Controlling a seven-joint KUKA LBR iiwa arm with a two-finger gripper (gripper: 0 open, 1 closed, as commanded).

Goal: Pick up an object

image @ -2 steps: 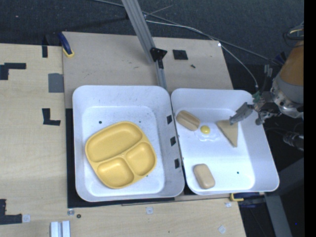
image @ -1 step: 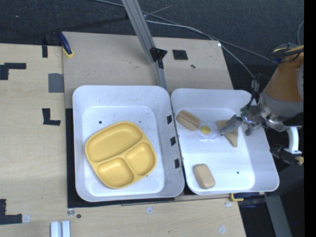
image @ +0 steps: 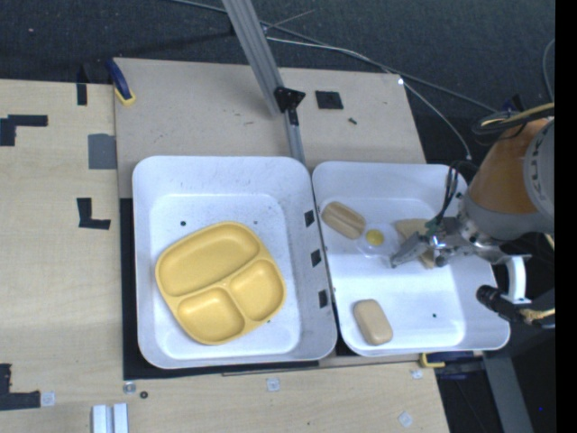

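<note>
In the right bin (image: 451,183) lie a tan oblong block (image: 343,219), a small yellow piece (image: 374,238) beside it, and a second tan block (image: 371,321) near the front wall. A flat tan piece (image: 410,228) lies just behind my gripper. My gripper (image: 407,260) hangs low over the middle of this bin, angled toward the left, open, and I see nothing between its fingers. The small yellow piece is a short way to its left.
The left bin (image: 149,183) holds a yellow divided plate (image: 221,280). A grey metal pole (image: 261,52) slants down to the ridge between the bins. Cables run across the dark floor behind the bench.
</note>
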